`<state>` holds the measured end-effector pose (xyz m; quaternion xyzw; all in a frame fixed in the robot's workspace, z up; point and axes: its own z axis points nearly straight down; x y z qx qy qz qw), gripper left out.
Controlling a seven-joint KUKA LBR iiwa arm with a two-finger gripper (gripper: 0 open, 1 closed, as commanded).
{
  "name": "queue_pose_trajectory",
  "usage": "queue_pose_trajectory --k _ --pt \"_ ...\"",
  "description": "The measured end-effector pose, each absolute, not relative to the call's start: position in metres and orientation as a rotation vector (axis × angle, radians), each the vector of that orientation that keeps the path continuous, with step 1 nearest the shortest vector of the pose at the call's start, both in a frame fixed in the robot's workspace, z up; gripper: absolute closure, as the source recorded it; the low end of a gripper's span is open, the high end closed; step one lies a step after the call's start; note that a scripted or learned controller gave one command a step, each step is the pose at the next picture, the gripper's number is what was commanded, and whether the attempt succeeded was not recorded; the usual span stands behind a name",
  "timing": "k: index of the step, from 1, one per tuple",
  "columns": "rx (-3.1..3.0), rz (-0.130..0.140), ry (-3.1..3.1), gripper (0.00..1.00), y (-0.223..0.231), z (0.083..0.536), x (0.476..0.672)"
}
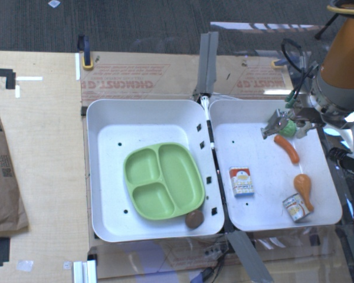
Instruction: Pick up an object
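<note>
Green plastic fills much of the left bin (100, 158): a three-compartment divided plate (163, 181) lies flat in it, and a small brown rounded object (194, 219) rests against the plate's near edge, by the bin's front wall. The right bin (253, 217) holds four loose things. An orange carrot-like piece (288, 148) lies slantwise near the bin's far right corner, a small white and red box (241, 181) sits flat toward the left side, an orange drumstick-shaped toy (304, 187) lies near the right wall, and a small printed can (295, 208) lies on its side just beside the drumstick's lower end. The claw (281, 124) hangs low over the far right part of this bin, right above the upper end of the carrot-like piece; something green shows at its tip, and whether its grip is spread or pressed together cannot be told. A brown paper bag (3, 175) lies on the pale wooden worktop (41, 128), well apart from the bins.
</note>
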<state>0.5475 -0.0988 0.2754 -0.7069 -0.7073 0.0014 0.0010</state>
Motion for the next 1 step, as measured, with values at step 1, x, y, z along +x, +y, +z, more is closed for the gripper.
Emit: queue_pose_trajectory --k 1 --pt "-2.23 0.003 -2.21 0.0 -0.1786 0.1988 0.5379"
